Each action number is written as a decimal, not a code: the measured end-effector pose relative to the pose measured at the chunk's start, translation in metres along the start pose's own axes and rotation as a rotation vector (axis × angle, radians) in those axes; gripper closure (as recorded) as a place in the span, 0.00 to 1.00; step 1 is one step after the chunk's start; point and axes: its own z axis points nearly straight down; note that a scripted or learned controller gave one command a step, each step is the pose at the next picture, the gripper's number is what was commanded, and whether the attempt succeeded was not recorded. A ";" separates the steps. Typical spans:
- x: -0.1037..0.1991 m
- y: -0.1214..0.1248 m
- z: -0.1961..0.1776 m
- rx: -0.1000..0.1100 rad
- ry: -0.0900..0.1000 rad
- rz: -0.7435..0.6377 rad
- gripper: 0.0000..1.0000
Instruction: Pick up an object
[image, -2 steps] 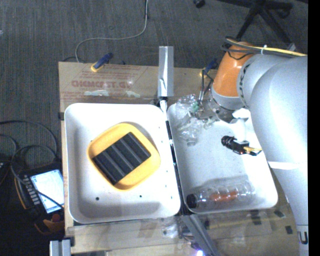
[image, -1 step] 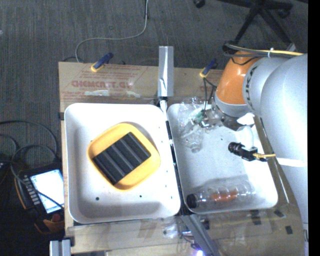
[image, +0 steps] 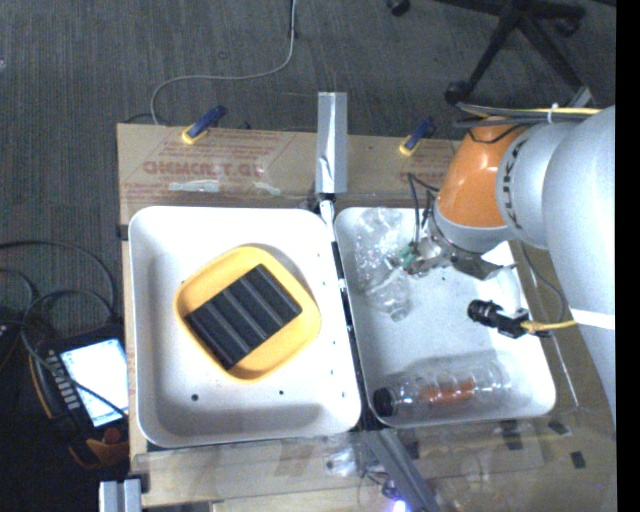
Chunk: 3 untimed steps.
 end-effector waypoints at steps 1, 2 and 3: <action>-0.040 -0.004 0.001 0.001 0.001 -0.231 0.00; -0.040 -0.001 -0.015 -0.006 0.000 -0.231 1.00; 0.034 0.059 -0.092 0.010 0.009 -0.296 1.00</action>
